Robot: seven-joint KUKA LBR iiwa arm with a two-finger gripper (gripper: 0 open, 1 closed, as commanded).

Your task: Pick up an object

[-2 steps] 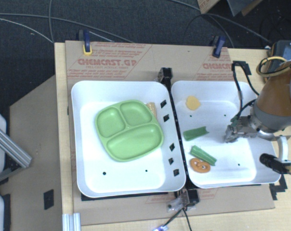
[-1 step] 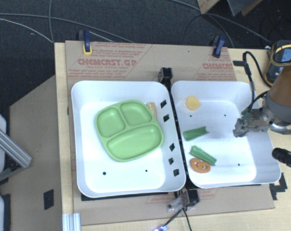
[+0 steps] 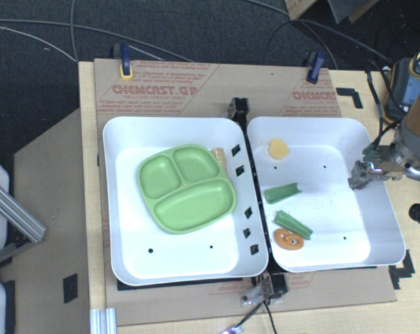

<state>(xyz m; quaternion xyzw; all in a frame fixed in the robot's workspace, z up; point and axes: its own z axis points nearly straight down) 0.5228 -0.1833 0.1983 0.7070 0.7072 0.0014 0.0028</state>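
Candidate objects all sit in the right bin [image 3: 377, 245]: a yellow round piece [image 3: 278, 148] near the back wall, a green stick [image 3: 281, 193] mid-floor, a second green piece [image 3: 294, 224] nearer the front, and an orange disc [image 3: 290, 239] touching it at the front edge. Nothing is lifted yet; all lie flat on the bin floor. The two front items are crowded together, so I judge the lone green stick or the yellow piece the easier grab, with free space around each for fingers.

My gripper [image 3: 357, 175] hangs at the right rim of that bin, well apart from every object, with nothing between its fingers. How wide it is I cannot tell; it's small and dark against the wall. My arm [image 3: 412, 127] comes in from the right, so it's parked at the near side, clear of the contents.

The left bin [image 3: 116, 207] holds a green divided plate [image 3: 187, 188], tilted, with something tan tucked at its far corner. A plate that large and flat looks a poor target.
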